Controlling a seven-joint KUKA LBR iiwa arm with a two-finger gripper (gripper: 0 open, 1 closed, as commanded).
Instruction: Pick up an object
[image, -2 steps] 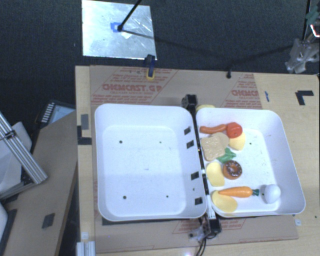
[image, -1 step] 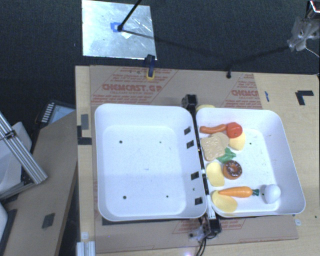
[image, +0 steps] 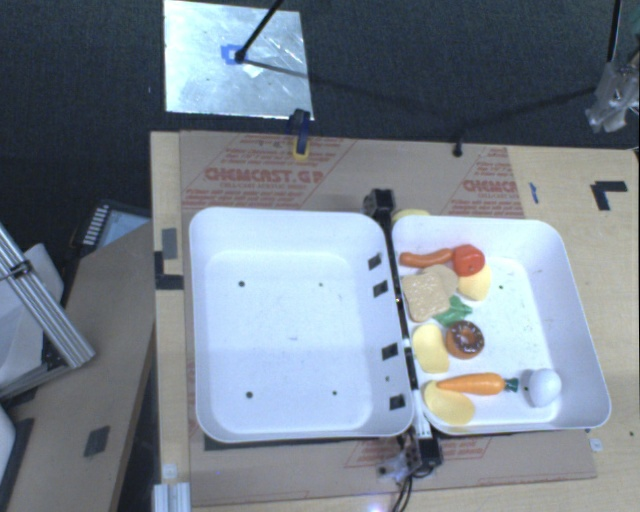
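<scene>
Right bin (image: 565, 300), near edge: yellow piece (image: 449, 404), carrot (image: 470, 383), white ball (image: 542, 386) just right of the carrot. Behind the carrot: donut (image: 465, 340), yellow lump (image: 430, 347), bread slice (image: 429, 292). Farther back: tomato (image: 468, 260) touching a sausage (image: 426, 258). Left bin (image: 290, 320) sits beside, on the worktop (image: 250, 170). State of the fingers: cannot tell.

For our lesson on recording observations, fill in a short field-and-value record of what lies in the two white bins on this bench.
left bin: white, no items seen
right bin: white, holds toy food
carrot: near front, orange, lying flat
donut: brown, just behind carrot
tomato: red, near back
bread slice: tan, beside divider
white ball: at carrot's leafy end
</scene>
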